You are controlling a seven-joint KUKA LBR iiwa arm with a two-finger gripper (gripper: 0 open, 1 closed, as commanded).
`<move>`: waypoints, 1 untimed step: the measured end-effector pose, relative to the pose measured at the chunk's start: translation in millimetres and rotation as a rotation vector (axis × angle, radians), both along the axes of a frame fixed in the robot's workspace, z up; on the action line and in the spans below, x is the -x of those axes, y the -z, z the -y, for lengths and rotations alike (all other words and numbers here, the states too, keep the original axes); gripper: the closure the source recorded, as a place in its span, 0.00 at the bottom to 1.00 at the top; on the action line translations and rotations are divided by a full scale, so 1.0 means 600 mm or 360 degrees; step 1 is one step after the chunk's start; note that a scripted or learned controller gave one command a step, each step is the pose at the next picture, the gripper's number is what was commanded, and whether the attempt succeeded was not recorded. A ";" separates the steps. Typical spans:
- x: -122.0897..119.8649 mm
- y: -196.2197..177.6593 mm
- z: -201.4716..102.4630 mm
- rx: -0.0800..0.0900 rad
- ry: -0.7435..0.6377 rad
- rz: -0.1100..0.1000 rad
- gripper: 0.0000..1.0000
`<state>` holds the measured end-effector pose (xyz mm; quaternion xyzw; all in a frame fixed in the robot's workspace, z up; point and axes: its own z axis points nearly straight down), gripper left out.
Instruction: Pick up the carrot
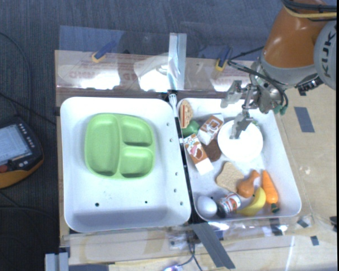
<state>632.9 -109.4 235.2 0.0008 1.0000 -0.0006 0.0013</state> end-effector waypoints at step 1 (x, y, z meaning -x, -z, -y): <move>0.149 0.129 0.112 -0.0001 0.0121 -0.0014 0.00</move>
